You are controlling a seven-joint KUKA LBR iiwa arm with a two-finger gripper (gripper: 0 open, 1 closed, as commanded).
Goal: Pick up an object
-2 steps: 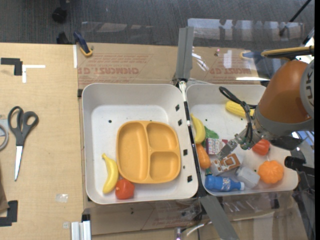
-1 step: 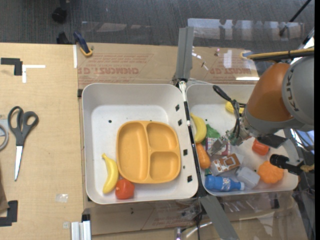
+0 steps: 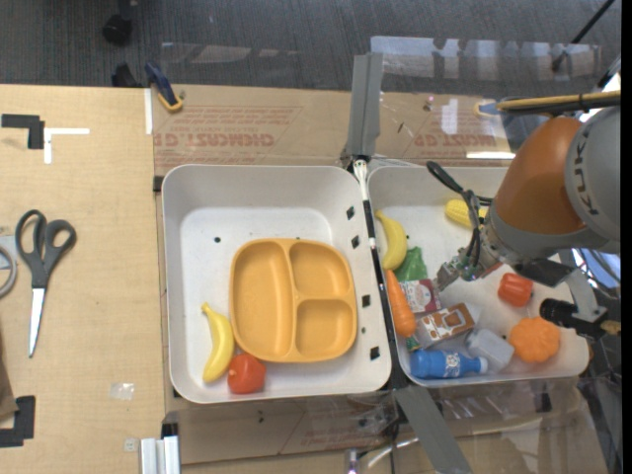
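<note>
Seemingly the gripper (image 3: 456,270) hovers with fingers slightly apart, holding nothing, in the right bin (image 3: 578,363). Just near it lies a small brown carton (image 3: 446,323), probably light, stiff and crushable; grasping across its narrow sides looks best.

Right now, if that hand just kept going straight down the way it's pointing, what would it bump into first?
Probably the small red-and-white packet in the right bin, just below the hand. The brown carton lies right beside it, and from this slanted view depth is hard to judge, so it could meet that instead.
</note>
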